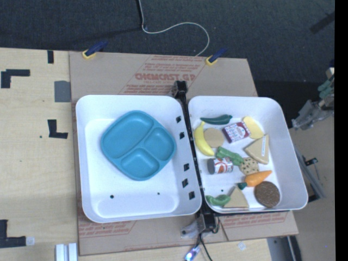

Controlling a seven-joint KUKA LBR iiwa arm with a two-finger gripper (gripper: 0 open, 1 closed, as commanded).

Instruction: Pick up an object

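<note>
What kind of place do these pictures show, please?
Probably a robot test bench in a lab, not a kitchen: two white bins sit on cardboard, one holding a blue divided plate, the other toy food like a banana.

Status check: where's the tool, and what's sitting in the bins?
Tool at far right edge, outside both bins. Toy food crowds right bin: banana, carrot, green pepper. Blue divided plate in left bin.

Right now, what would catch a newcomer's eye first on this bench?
The blue divided plate lies alone in the left bin, tilted like a diamond. The right bin holds a jumble of toy food: a banana, a carrot, a green chili pepper and a brown cookie.
</note>
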